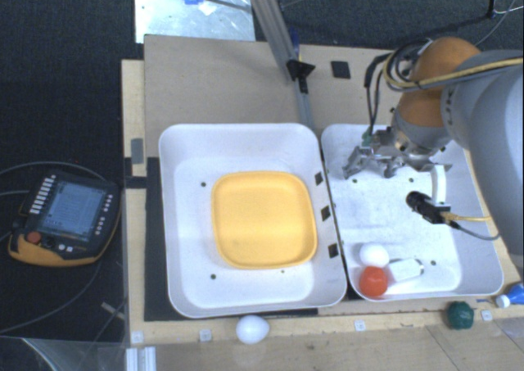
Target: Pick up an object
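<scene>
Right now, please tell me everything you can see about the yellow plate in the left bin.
The yellow plate is square with rounded corners and a slightly raised rim around a flat, shallow centre. It looks like smooth matte plastic, plain yellow, unmarked. It lies flat and upright on the floor of the left white bin, about in its middle, its edges nearly parallel to the bin walls. Nothing rests on it, and it touches just the bin floor. The gripper is over the other bin, well apart from it.

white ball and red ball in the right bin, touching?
Touching. The camera view shows the white ball directly against the top of the red ball in the right bin's near corner, with no bin floor visible between them.
</scene>
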`<action>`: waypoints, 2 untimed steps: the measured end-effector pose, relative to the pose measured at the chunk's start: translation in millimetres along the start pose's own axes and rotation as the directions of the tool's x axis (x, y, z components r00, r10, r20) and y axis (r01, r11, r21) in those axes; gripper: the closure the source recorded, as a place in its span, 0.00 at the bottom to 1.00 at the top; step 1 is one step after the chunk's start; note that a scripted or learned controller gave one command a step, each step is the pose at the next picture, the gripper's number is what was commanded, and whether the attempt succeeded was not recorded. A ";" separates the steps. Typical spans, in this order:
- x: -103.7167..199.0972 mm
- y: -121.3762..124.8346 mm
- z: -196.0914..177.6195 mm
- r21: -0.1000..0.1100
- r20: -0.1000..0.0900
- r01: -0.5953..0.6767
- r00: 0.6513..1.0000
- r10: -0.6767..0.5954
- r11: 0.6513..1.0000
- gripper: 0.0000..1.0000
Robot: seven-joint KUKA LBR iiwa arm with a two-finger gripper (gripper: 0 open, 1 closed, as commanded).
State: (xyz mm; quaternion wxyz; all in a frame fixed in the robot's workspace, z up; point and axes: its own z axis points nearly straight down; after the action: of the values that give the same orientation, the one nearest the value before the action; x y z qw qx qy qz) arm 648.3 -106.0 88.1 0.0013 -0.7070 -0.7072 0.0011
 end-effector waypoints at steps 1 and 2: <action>-0.2 1.7 -13.5 -0.006 0.001 0.000 1.000 0.000 1.000 1.00; -4.8 -4.3 -60.2 -0.008 0.001 -0.001 1.000 0.001 1.000 1.00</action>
State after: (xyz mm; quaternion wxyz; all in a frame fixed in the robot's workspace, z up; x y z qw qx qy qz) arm 644.2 -110.9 148.3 -0.0017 -0.7072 -0.7070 -0.0013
